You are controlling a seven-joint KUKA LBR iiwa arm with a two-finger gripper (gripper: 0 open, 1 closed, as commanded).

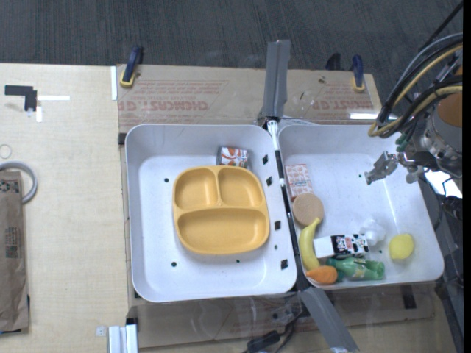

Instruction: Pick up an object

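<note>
My gripper [380, 169] hangs over the upper right part of the right bin [346, 142], above bare white floor, with nothing between its fingers. Along that bin's front lie a banana [308, 244], an orange carrot-like piece [321, 274], a green item [360, 270], a black-and-white carton [349, 245], a crumpled white piece [372, 232] and a yellow lemon [401, 247]. A round tan disc [307, 209] and a small pinkish packet [297, 179] lie by the bin's left wall, well left of the gripper.
The left bin [147, 219] holds a yellow divided plate [220, 209] and a small orange-and-white carton [232, 156] behind it. A grey divider bar [275, 79] runs between the bins. Cables [419, 72] hang at the right above the arm.
</note>
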